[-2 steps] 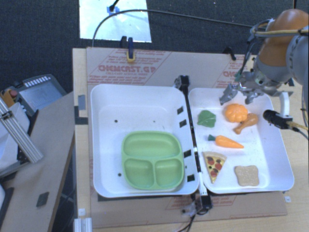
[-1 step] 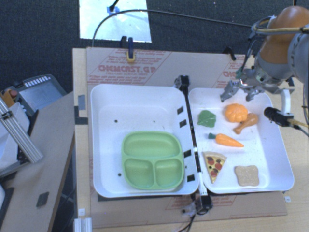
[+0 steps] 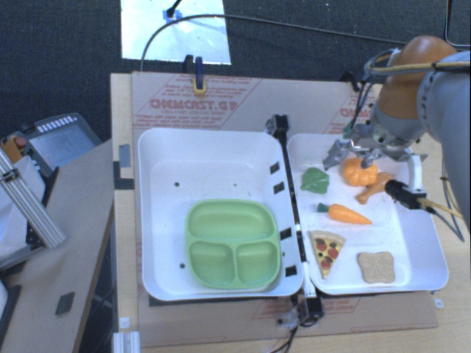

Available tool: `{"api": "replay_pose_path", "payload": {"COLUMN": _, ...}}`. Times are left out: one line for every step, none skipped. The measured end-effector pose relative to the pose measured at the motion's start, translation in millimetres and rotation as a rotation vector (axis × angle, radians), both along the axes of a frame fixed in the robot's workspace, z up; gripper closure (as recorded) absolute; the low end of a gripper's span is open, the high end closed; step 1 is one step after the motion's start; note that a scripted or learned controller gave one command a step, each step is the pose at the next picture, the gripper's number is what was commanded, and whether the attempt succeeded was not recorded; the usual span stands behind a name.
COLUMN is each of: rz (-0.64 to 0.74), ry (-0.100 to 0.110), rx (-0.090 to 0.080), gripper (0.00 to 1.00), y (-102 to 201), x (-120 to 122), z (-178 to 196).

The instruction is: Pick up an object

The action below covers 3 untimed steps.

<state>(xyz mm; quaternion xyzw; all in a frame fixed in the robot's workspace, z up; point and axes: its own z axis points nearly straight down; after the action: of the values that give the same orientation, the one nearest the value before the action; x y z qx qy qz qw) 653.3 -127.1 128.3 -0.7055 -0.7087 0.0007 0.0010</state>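
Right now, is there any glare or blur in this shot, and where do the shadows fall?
Camera view: strong glare washes out the shiny sheet at top; the white bins are bright but keep detail. The arm and gripper look slightly soft. The carrot, pizza slice and green tray are sharp, with faint, short shadows, so the light is diffuse.

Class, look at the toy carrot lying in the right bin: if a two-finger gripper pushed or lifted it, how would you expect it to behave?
The carrot is tapered and rounded, lying on its side, so a push would probably roll it in a curve. It looks like smooth moulded plastic, so likely stiff, light, and somewhat slippery. Its narrow tip may slide out of a pinch; the thicker end near the green stub seems safer.
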Motion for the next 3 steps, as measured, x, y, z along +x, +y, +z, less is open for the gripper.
{"api": "replay_pose_path", "payload": {"rz": 0.001, "ry": -0.003, "rx": 0.000, "gripper": 0.00, "y": 1.0, "x": 0.7, "z": -45.0}}
{"api": "replay_pose_path", "payload": {"rz": 0.003, "ry": -0.010, "rx": -0.001, "gripper": 1.00, "y": 0.7, "x": 2.7, "z": -30.8}}
{"api": "replay_pose_path", "payload": {"rz": -0.001, "ry": -0.009, "rx": -0.001, "gripper": 1.00, "y": -1.1, "x": 0.0, "z": 14.6}}
